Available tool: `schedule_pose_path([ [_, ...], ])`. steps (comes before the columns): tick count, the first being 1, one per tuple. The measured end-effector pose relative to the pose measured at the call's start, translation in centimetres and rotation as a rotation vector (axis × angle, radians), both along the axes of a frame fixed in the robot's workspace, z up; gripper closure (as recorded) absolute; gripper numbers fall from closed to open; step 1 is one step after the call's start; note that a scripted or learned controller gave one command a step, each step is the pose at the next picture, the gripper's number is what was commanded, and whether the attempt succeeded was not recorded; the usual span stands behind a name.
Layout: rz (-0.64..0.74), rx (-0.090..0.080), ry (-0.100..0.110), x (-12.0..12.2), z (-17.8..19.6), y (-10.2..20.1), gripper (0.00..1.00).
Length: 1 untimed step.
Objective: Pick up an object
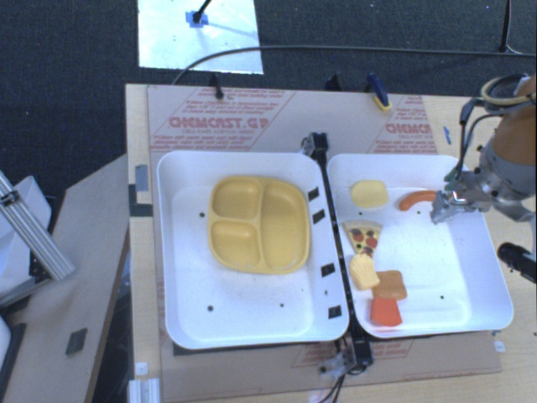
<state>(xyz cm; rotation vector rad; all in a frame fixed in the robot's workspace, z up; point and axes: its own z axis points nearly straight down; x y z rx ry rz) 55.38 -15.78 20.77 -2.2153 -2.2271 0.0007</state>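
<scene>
Red block nearest the camera; two white bins, six food items, one arm.

Pincer hangs low at the far right part of the right bin, just beside one orange sausage; whether it is spread or pressed together cannot be told, and nothing is seen between its tips. Right bin contents, counted: one sausage, one pale yellow round piece, one pizza slice, one yellow wedge, one brown piece, one red block. Left bin: one yellow divided plate. Both bins rest on the table.
</scene>
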Motion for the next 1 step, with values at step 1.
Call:
schedule_pose_path([
  [1, 0.005, 0.002, 0.001, 1.23, 0.19, 4.20, 1.00],
])
